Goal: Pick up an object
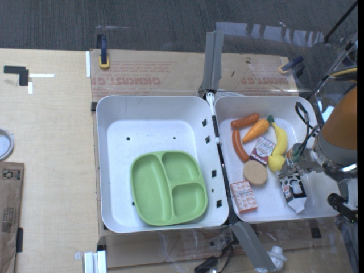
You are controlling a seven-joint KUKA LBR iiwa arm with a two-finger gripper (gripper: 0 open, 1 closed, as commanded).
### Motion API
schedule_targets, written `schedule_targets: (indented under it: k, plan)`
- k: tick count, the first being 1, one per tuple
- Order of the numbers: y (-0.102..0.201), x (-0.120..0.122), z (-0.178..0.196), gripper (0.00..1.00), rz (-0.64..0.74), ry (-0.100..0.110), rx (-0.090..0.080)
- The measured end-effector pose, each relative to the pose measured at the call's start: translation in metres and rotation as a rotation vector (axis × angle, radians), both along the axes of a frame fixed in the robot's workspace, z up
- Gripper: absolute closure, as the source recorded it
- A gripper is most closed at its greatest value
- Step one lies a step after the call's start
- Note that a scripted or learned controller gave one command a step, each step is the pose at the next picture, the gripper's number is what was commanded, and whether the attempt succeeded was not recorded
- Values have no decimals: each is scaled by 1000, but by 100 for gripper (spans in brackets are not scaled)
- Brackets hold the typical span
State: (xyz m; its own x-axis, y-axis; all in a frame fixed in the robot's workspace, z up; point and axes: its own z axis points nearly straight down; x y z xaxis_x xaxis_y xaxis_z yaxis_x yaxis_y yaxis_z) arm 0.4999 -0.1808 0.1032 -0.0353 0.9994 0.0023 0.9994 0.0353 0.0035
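Desk [51, 152] carrying two white bins side by side. Left bin [114, 124] is holding a green divided plate [169, 187]. Right bin [227, 118], taken as landmark, is holding: two red sausages [241, 136] and a carrot [256, 129] toward its far left corner; a yellow banana [278, 144] just right of the carrot; a small printed packet [263, 150] touching the banana; a tan round disc [255, 173] below it; a red-and-white carton [243, 197] at the near edge; a black-and-white carton [293, 189] at the near right. The jaws [296, 155] are hovering at the bin's right side, beside the banana's lower end; I cannot tell their opening or whether they hold anything.
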Motion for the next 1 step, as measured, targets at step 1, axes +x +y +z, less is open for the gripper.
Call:
schedule_targets:
  k: [1]
  plan:
    - [28, 32, 93, 100, -203, 6, -3]
